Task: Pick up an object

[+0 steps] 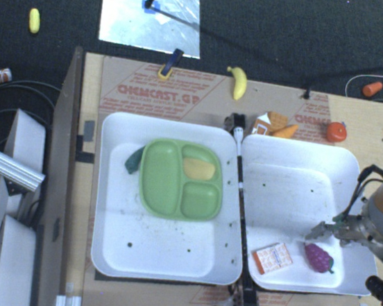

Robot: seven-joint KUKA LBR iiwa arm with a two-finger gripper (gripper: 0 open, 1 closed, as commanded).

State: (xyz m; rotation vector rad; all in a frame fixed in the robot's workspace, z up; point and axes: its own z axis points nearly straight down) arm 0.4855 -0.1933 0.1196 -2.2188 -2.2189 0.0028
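Observation:
In the right bin a purple grape-like toy lies near the front right corner. A small red and white box sits just to its left. My gripper hovers just above and behind the purple toy, at the bin's right side, with nothing visibly held. The left bin holds a green divided plate with a yellow item in its upper right compartment. A dark green object rests against the plate's left edge.
Behind the bins lie a banana, an orange carrot-like toy and a red ball-like toy. A black divider runs between the bins. Cables and metal parts sit off the bench at left.

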